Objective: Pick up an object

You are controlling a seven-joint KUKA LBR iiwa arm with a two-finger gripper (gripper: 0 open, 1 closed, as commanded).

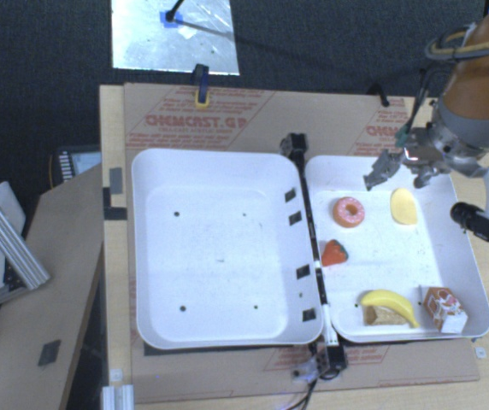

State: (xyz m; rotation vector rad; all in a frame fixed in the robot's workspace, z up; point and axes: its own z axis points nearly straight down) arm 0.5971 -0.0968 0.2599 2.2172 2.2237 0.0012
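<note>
gripper [403, 171]: fingers seen spread apart, nothing held, poised over the right bin's [462, 263] far edge | doughnut [349, 212]: lying below it, beside the yellow piece [404, 207] | banana [390, 302]: at near wall

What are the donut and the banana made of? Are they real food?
Probably not real. The donut has flat, even pink colour like moulded plastic or foam. The banana is uniformly bright yellow with no brown marks, so likely plastic too. The picture is too blurry to be sure.
</note>
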